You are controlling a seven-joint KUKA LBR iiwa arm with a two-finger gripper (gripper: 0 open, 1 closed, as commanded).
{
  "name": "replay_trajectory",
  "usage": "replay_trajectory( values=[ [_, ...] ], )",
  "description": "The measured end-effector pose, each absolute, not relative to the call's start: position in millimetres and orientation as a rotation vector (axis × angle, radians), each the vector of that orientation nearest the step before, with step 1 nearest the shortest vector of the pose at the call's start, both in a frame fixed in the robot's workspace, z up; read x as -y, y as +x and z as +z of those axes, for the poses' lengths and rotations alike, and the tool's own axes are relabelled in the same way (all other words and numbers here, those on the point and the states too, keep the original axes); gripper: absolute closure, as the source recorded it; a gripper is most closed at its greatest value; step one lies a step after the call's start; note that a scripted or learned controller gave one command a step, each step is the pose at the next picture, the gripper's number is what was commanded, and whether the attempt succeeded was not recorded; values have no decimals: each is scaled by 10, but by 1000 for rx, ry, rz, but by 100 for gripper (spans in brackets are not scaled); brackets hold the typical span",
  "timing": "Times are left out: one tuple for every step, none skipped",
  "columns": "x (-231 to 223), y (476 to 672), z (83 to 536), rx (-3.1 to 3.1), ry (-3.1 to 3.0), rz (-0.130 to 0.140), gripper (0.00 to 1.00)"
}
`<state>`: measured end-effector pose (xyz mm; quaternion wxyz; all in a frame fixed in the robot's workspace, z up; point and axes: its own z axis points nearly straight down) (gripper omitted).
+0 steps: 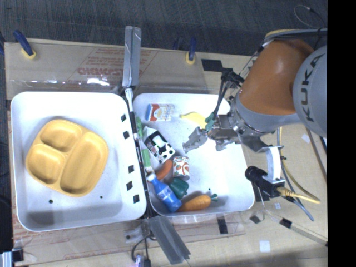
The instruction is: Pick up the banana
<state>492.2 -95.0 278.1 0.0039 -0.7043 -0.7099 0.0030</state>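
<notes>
Banana (193, 117) is parked at the far side of the right bin (236, 196), just left of the gripper (208, 138). Probably light, smooth plastic, so it's best pinched mid-body. Fingers look spread, nothing held.

Yellow banana (192, 117) near bin's back wall

light: even, bright overhead | shadows: soft, faint | glare: mild on white bins (111, 204) | focus: slightly soft
</notes>
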Motion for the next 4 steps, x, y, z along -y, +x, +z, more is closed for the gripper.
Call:
replay_trajectory(
  values=[
    [1439,5824,2819,2245,-2188,7,0],
    [1498,6203,1827,2549,-1823,6,0],
    [1736,6192,952,2564,-1802,5,0],
    [1734,6192,1024,2565,-1794,9,100]
  ],
)
